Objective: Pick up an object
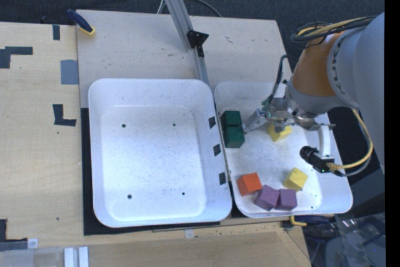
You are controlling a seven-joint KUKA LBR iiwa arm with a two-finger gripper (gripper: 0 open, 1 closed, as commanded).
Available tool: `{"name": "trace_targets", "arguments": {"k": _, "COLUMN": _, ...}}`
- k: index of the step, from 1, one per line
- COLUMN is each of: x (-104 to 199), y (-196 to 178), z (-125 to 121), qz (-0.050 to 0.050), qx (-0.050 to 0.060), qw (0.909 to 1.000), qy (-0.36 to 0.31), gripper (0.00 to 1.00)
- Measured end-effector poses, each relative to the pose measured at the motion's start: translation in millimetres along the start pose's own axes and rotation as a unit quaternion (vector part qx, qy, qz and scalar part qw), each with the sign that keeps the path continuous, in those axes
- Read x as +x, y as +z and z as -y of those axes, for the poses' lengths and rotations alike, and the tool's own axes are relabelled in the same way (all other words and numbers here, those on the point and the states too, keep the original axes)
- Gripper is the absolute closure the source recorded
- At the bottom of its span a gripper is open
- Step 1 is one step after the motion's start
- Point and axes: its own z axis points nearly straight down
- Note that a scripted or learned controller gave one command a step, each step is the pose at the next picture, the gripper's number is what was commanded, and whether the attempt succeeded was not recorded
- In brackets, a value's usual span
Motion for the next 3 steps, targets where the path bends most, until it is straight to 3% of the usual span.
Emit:
{"name": "trace_targets", "arguments": {"k": 1, "x": -20.9, "y": 12.8, "z": 4.4, "qz": -0.002, "qx": 0.001, "qw": 1.0000, "qy": -0.002, "gripper": 0.00}}
{"name": "trace_targets", "arguments": {"k": 2, "x": -37.0, "y": 16.4, "z": 27.4, "qz": 0.003, "qx": -0.007, "qw": 1.0000, "qy": -0.001, "gripper": 0.00}}
{"name": "trace_targets", "arguments": {"k": 3, "x": -88.6, "y": 18.3, "z": 37.6, "qz": 0.002, "qx": -0.010, "qw": 0.9999, "qy": -0.001, "gripper": 0.00}}
